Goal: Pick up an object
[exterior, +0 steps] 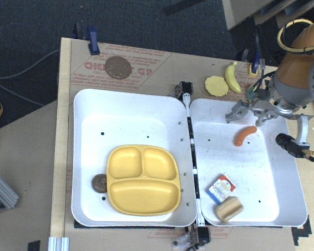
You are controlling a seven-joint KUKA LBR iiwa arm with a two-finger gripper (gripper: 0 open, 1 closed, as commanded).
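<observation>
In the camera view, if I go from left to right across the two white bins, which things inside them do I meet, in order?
Brown round disc → yellow divided plate → small blue and red packet → tan block → orange sausage. The first two lie in the left bin, the rest in the right bin.

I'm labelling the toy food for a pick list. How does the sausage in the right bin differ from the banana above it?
The sausage is orange-red; the banana is yellow. The sausage lies inside the right bin near its top edge; the banana lies outside it on the bench board, beside a yellow round piece. The sausage looks shorter and stubbier, the banana longer and tapered. Both are small, curved toy foods.
</observation>
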